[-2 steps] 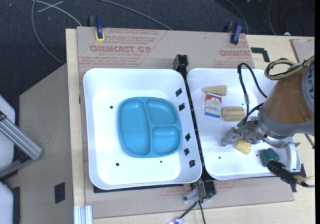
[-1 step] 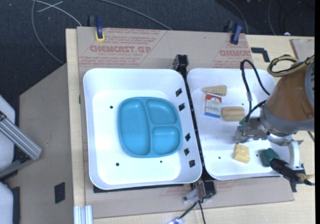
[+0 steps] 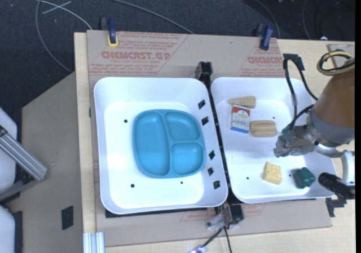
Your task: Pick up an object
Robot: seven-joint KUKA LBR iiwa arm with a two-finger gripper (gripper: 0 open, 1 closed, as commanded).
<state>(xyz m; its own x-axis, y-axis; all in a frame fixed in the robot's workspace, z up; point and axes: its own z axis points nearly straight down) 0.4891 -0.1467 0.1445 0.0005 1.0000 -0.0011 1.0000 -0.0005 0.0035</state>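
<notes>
The right bin (image 3: pixel 248 187) holds several small objects: a tan cracker-like piece (image 3: pixel 242 102) at the back, a red, white and blue carton (image 3: pixel 240 119), a tan oval bread roll (image 3: pixel 263 128), a pale yellow block (image 3: pixel 272 173) and a dark green object (image 3: pixel 304 177) at the front right. My gripper (image 3: pixel 289 147) hangs over the right bin's right half, between the bread roll and the green object, above bare bin floor. Nothing shows between its fingers.
The left bin (image 3: pixel 110 184) carries a blue divided plate (image 3: pixel 168 142). Black clips line the divider between the bins (image 3: pixel 210 128). Cables (image 3: pixel 293 85) run over the right bin's back right corner. The arm's orange band (image 3: pixel 338 97) stands at the right edge.
</notes>
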